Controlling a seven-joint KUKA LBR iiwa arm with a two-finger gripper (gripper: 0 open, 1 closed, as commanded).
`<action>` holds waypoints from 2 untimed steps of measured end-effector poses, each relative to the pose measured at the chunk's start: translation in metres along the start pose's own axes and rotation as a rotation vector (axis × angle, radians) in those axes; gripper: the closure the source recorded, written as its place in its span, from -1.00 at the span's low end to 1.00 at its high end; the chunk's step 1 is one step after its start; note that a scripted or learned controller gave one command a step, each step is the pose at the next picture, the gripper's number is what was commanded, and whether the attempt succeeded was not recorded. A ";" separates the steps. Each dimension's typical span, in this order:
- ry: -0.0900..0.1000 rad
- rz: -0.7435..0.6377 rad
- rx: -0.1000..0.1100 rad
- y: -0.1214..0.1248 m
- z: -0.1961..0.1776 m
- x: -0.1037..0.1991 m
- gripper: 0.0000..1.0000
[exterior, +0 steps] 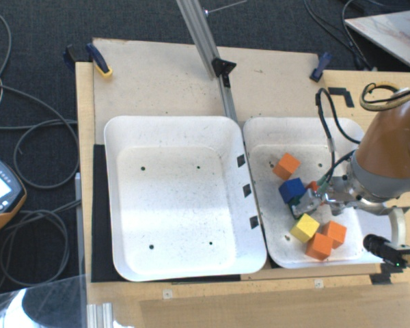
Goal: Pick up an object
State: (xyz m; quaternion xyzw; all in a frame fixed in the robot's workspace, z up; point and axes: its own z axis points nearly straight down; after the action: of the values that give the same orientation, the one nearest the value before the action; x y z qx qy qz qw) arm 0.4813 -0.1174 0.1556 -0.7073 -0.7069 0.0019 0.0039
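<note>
Several small blocks lie in the right bin [263,139]. An orange block [287,165] sits near the middle, a blue block [291,190] just below it, a yellow block [304,227] lower down, and two orange blocks [326,240] at the front. My gripper [311,201] reaches in from the right and hangs low between the blue block and the yellow block, close to both. The wrist body hides the fingers, so their state is unclear. Nothing is seen lifted.
The left bin [123,142] stands beside the right one, sharing a raised middle wall with black clips [247,190]. A metal pole [201,33] slants over the bench's back. Blue clamps [320,65] sit on the bench corners. Cables trail along the arm.
</note>
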 end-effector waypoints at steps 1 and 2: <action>-0.001 -0.001 -0.006 0.000 0.052 0.001 -1.00; -0.001 -0.001 -0.010 0.001 0.039 0.001 1.00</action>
State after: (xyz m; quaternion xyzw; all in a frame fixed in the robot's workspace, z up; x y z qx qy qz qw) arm 0.4821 -0.1165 0.1162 -0.7071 -0.7072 -0.0011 -0.0001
